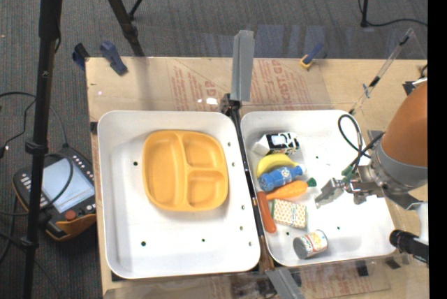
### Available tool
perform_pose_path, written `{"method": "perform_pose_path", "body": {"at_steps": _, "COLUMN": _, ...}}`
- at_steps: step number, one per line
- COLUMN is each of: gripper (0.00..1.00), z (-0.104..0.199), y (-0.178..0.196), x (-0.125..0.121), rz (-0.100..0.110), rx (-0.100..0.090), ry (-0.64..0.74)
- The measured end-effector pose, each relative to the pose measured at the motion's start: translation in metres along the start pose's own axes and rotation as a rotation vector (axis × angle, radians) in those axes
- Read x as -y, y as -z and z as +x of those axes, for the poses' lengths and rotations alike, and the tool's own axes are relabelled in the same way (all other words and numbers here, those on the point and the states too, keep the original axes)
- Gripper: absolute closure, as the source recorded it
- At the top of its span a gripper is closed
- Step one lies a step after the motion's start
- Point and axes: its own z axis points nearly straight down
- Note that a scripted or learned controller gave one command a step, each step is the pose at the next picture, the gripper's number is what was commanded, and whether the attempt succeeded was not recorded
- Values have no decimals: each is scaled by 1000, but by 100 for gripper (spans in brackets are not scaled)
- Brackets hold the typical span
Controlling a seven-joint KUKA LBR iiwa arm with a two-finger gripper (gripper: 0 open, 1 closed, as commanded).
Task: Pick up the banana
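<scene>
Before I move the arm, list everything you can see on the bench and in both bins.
bins: 2, white, side by side
divided plate: 1, yellow, left bin
banana: 1, yellow, right bin, under the toy car
toy car: 1, black and white, right bin top
bottle: 1, blue, below banana
carrot: 1, orange, below bottle
sponge: 1, patterned
can: 1, right bin bottom
arm: 1, grey and orange, right
pincer: 1, right of carrot

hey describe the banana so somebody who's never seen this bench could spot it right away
Look in the right-hand white bin, at the cluster of small items along its left side. The banana is the curved yellow piece just below the black-and-white toy car and directly above the blue bottle. Nothing else in that bin is plain yellow and crescent-shaped; the carrot below is orange.
</scene>
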Motion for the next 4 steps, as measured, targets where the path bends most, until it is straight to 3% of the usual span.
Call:
{"method": "perform_pose_path", "body": {"at_steps": 1, "gripper": 0, "z": 47, "y": -78, "x": -102, "rz": -2, "rx": 1, "ry": -220}}
{"method": "perform_pose_path", "body": {"at_steps": 2, "gripper": 0, "z": 81, "y": -4, "x": -149, "rz": -3, "rx": 3, "ry": -128}}
{"method": "perform_pose_path", "body": {"at_steps": 3, "gripper": 0, "z": 57, "y": -87, "x": -158, "rz": -2, "rx": 2, "ry": -61}}
{"method": "perform_pose_path", "body": {"at_steps": 4, "gripper": 0, "z": 60, "y": -105, "x": -124, "rz": -1, "rx": 1, "ry": -86}}
